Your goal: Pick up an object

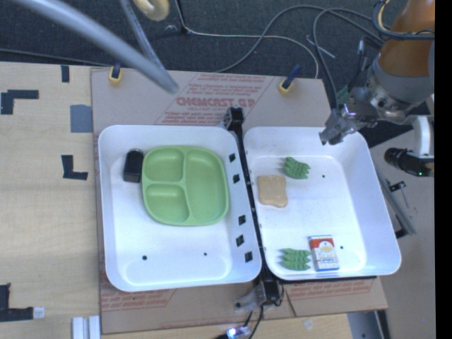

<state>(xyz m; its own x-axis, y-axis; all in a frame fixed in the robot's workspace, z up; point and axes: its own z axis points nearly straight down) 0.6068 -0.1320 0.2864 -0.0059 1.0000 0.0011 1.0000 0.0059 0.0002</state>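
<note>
My gripper (332, 135) hangs over the far right rim of the right bin (374, 189), with nothing seen between its fingers. In that bin lie a tan slice of bread (272, 190) near the left wall, a green leafy toy (296, 167) just beyond it, a second green toy (296, 258) at the front, and a small red and white box (323, 252) beside it. All of these lie well to the left of and in front of the gripper.
The left bin (120, 210) holds a green divided plate (186, 185) and a small black block (133, 166) at the plate's left. A black divider strip (244, 189) runs between the bins. Cables (282, 37) trail across the dark floor behind the bench.
</note>
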